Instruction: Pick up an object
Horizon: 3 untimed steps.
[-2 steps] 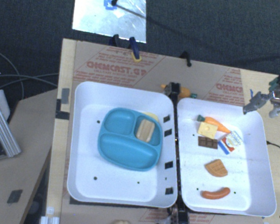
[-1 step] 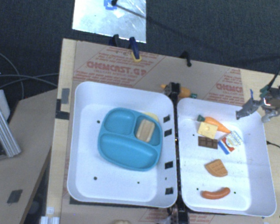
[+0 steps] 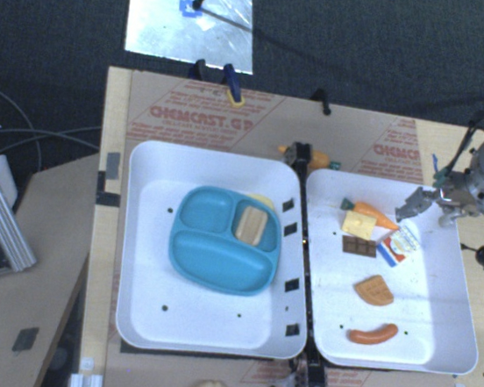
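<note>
The gripper (image 3: 430,207) hung open and empty at the right bin's (image 3: 450,295) one o'clock, just beside a small red, white and blue packet (image 3: 399,244).

Two white bins are shown: left bin (image 3: 142,246) and right bin (image 3: 448,304). One blue divided plate (image 3: 217,251) is counted at centre-left, bearing one bread slice (image 3: 250,226). Six toy foods are seen at right: carrot (image 3: 374,214), cheese wedge (image 3: 359,224), chocolate bar (image 3: 360,246), packet (image 3: 397,246), toast (image 3: 374,291), sausage (image 3: 372,334).
</note>
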Each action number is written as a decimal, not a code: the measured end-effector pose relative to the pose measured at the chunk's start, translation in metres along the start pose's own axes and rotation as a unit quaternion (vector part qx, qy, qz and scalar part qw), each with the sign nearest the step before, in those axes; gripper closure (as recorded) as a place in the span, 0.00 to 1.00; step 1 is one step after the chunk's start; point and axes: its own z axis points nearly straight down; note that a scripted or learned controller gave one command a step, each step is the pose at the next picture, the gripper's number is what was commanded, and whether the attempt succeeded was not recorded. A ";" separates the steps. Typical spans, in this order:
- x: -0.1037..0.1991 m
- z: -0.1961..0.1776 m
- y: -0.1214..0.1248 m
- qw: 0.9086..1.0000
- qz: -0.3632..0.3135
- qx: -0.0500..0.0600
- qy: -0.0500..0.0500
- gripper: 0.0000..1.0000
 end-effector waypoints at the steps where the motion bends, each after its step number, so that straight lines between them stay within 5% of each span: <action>1: -0.003 0.050 -0.010 1.000 0.000 0.001 0.000 0.00; 2: -0.005 0.096 -0.007 1.000 0.000 -0.004 -0.003 0.00; 3: -0.006 0.079 -0.003 1.000 0.000 -0.011 -0.005 1.00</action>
